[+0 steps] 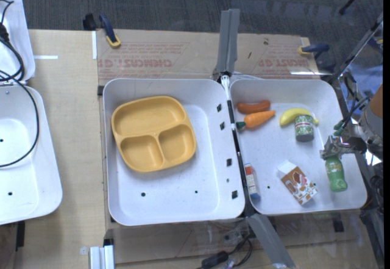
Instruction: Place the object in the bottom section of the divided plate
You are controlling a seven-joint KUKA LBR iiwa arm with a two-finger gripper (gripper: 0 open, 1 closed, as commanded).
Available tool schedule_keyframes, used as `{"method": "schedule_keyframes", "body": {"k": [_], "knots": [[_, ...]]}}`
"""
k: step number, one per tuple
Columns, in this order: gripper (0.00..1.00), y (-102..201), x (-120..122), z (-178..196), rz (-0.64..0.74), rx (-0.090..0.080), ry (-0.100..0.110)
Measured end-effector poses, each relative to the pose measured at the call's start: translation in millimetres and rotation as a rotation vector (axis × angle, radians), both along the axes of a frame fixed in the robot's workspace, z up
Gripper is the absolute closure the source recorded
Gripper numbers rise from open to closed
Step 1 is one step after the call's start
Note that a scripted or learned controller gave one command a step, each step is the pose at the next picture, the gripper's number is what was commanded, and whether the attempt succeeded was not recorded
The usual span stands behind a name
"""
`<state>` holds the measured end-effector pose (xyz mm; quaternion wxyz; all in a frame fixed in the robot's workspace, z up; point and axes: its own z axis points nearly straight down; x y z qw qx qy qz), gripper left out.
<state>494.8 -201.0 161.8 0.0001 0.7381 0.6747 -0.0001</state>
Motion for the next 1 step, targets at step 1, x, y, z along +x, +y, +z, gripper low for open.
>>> {"method": "schedule_keyframes", "body": {"k": [1], "knots": [[1.00,-16.2,-17.4,-34.0,0.069,0.001,0.002]]}}
